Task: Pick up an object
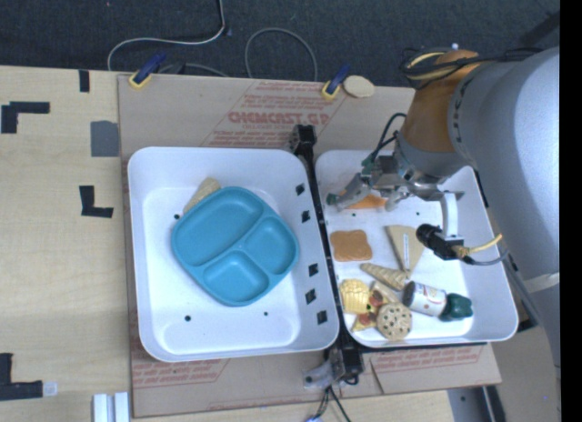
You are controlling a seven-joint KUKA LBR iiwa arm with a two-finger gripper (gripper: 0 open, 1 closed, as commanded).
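Reaching in from three o'clock, the end effector (350, 195) sits low over the upper part of the right bin (491, 320), its tips blurred against the white floor, so whether it is open or closed cannot be told. An orange piece (371, 201) lies just beside it toward three o'clock, partly hidden beneath the wrist hardware; contact is unclear. At six o'clock from it lies a brown toast slice (351, 246), then an ice-cream cone (386, 276), a cookie (394, 321) and a small bottle (427, 299). The grey arm (509, 129) bends down from the upper right, cut off at the edge, its bulk hiding the bin's far corner. A blue divided plate (236, 245) rests in the left bin (155, 320) on the tabletop (55, 256).
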